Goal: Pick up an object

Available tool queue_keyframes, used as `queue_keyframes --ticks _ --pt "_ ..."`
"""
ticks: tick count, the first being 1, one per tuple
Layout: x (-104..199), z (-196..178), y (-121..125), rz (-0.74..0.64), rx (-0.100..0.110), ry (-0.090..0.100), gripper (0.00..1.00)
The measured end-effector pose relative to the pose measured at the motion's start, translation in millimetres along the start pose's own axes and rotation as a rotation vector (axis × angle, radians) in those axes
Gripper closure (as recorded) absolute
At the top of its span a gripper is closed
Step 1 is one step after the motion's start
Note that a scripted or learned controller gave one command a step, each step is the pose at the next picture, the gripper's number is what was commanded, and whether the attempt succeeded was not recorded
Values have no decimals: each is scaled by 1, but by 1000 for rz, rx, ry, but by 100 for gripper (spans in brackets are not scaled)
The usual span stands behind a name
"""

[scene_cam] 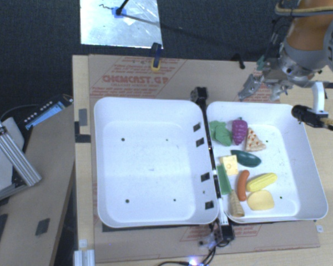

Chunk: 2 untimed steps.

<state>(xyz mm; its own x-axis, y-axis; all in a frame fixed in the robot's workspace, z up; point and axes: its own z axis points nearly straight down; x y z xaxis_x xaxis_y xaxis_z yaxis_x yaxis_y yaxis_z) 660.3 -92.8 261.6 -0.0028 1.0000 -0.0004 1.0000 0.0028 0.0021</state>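
Fingers [259, 88], metallic, seemingly apart, above glossy plastic food [245, 165] in right bin [299, 148]

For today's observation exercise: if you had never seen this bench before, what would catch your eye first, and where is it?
First, the bright cluster of toy food in the right bin: a purple piece, a pizza slice, a yellow corn cob and an orange-red sausage, crowded toward its left side. Next, the arm's orange band at upper right, with the gripper hovering above that bin's far rim.

Two white bins [150, 107] sit side by side, the right one [305, 143] holding about nine toy foods [240, 131].
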Motion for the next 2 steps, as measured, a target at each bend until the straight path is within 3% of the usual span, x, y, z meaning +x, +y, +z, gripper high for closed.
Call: queue_keyframes --ticks 1,2 --pt "138 43 9 -13 2 5 0" --pt "197 79 8 -7 3 2 0"
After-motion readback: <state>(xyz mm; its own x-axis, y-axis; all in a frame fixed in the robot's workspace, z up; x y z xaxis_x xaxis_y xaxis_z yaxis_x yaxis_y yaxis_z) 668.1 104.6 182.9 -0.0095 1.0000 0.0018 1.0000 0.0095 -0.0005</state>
